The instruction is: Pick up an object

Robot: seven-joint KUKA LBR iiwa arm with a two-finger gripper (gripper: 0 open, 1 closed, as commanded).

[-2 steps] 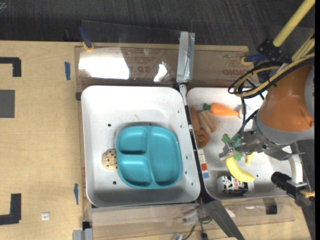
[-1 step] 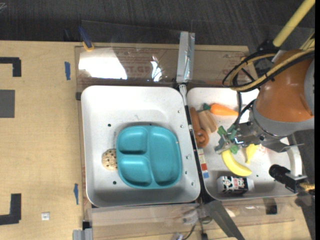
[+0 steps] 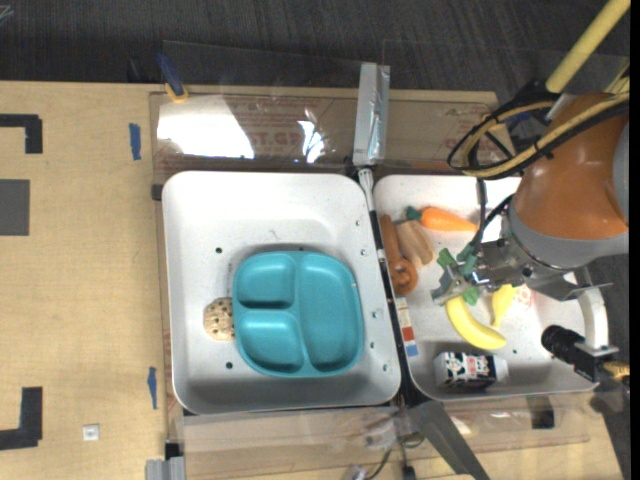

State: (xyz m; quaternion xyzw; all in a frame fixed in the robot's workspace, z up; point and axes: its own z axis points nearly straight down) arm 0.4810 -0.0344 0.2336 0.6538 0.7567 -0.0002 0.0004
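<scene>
Arm reaches in from the right, orange band above the wrist, gripper [image 3: 462, 280] lowered into the right bin [image 3: 530, 373]. Left bin [image 3: 190, 268] is seen to hold a teal divided plate [image 3: 297, 311] with a cookie [image 3: 219, 318] just beside it. Right bin holds a carrot [image 3: 447, 220], banana [image 3: 472, 327], a small cow-print carton [image 3: 468, 368] and brown pieces. Gripper sits just above the banana beside a green item; its state cannot be told.

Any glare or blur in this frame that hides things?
Camera view: strong glare on the clear panel behind the left bin; the teal tray and banana read sharply; the gripper sits in cluttered shadow, hard to read.
</scene>
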